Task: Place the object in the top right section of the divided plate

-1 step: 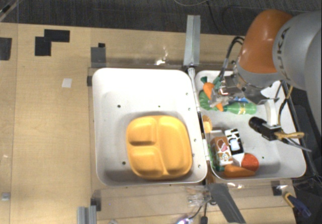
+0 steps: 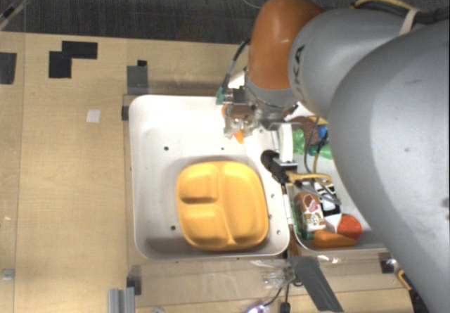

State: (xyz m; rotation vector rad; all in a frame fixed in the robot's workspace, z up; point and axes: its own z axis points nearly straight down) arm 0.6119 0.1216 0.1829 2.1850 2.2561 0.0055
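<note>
White left bin (image 2: 151, 164), yellow divided plate (image 2: 222, 204), claw (image 2: 238, 130) clamped on small orange object (image 2: 240, 136), axis unclear

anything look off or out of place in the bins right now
Nothing looks spilled or damaged. The yellow divided plate sits slightly turned in the left bin, with no food in its sections. The claw hangs above that bin's upper right with something small and orange at its tip. Mixed items crowd the right bin.
</note>
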